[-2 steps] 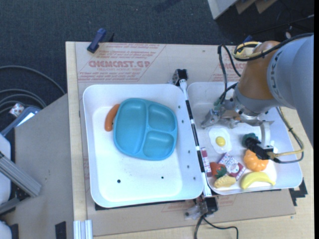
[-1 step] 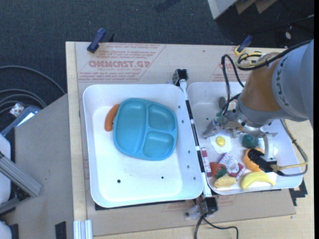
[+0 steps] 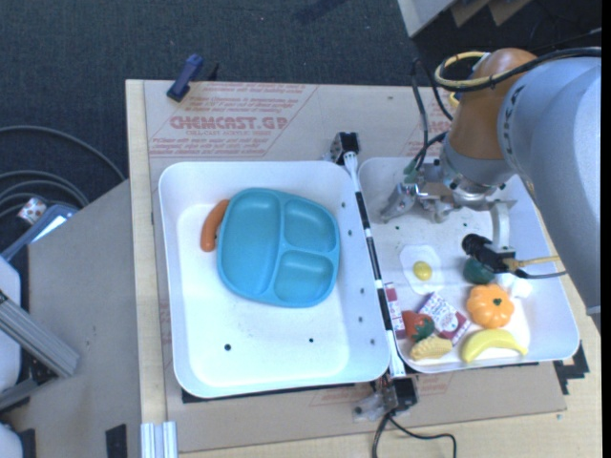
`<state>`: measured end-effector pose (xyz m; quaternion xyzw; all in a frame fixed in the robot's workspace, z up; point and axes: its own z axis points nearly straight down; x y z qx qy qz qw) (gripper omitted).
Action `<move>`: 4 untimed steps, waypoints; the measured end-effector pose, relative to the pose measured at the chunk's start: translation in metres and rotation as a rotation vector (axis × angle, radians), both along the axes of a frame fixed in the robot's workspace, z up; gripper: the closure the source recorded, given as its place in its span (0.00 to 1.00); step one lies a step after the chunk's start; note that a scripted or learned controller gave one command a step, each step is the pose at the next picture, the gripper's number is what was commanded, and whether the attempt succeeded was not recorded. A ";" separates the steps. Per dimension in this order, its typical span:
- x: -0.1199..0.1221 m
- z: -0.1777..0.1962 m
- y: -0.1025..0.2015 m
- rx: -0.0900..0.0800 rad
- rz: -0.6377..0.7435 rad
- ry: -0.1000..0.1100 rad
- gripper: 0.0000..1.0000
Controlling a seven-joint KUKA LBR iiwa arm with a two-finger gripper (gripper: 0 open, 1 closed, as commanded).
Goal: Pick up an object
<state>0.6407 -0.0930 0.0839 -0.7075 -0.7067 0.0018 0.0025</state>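
The right bin (image 3: 563,337) holds several toy foods. A fried egg (image 3: 420,267) lies near its middle. An orange pumpkin (image 3: 490,304), a yellow banana (image 3: 492,344), a corn cob (image 3: 429,348), a red piece (image 3: 416,323), a small printed packet (image 3: 442,314) and a green piece (image 3: 476,274) crowd the near end. My gripper (image 3: 420,201) hangs over the far end of this bin, above bare floor behind the egg, with nothing seen in it.
In the left bin (image 3: 181,284), a blue divided plate (image 3: 279,246) has an orange sausage-like toy (image 3: 211,224) at its left edge. A ridge (image 3: 368,246) separates the bins. A blue clip (image 3: 184,77) lies on the far board.
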 end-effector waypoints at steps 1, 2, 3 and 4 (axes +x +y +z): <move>-0.083 0.000 -0.006 0.000 0.000 -0.004 0.00; -0.081 0.011 -0.007 -0.001 -0.001 -0.007 1.00; -0.082 0.011 -0.007 -0.001 -0.001 -0.007 0.00; -0.018 0.001 -0.005 -0.001 0.002 -0.006 0.00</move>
